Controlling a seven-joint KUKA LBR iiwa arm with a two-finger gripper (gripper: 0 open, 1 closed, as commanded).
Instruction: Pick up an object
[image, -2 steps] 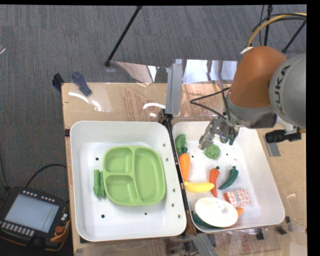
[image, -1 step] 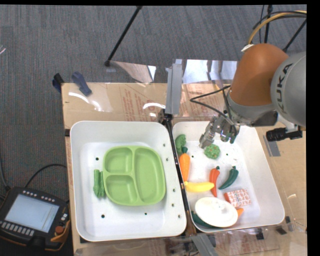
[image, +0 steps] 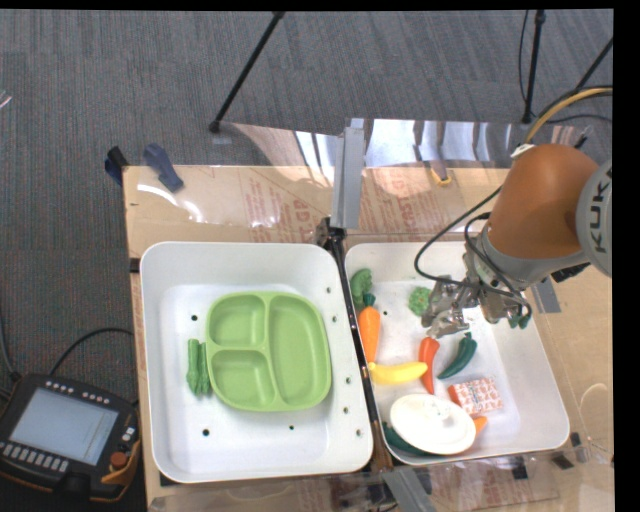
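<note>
Both white bins (image: 160, 300) look like smooth, faintly glossy plastic; the green divided tray (image: 268, 350) is matt plastic; the gripper (image: 447, 318) is bare metal.

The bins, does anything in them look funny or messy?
A little. The green divided plate sits in the left bin with a green bean pod beside it, while the toy foods lie jumbled in the right bin. The white plate lies atop some.
</note>
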